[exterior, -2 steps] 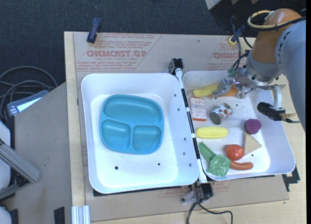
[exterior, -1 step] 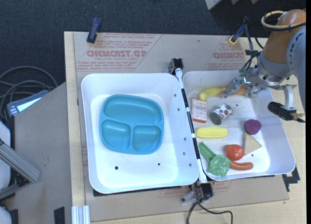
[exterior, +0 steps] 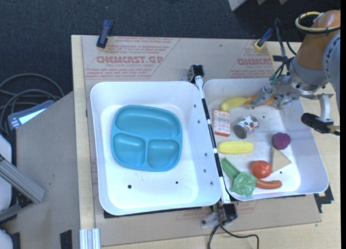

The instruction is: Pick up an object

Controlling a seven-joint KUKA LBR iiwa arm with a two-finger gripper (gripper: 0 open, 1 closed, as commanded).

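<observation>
At the near edge of your right bin [exterior: 316, 180] lay a green leafy piece [exterior: 243, 184], with a red tomato [exterior: 260, 168] and a thin orange-red pepper [exterior: 268, 184] just beside it. A tan wedge [exterior: 280, 160] sat next to the tomato, and a purple ball [exterior: 280, 140] rested just beyond the wedge. A yellow corn cob [exterior: 235, 147] lay near the divider between the bins.

Further back you had a small can [exterior: 246, 126] on its side and a red-and-white carton [exterior: 221, 122] close to the divider. Beyond those, a yellow banana [exterior: 235, 103] lay near the far wall.

The gripper [exterior: 268, 95] hung low at the far side of that bin, just right of the banana. You could not tell how its pincer stood, and nothing showed clearly between its tips.

In your left bin [exterior: 105, 186] a blue divided plate [exterior: 146, 138] sat in the middle.
</observation>
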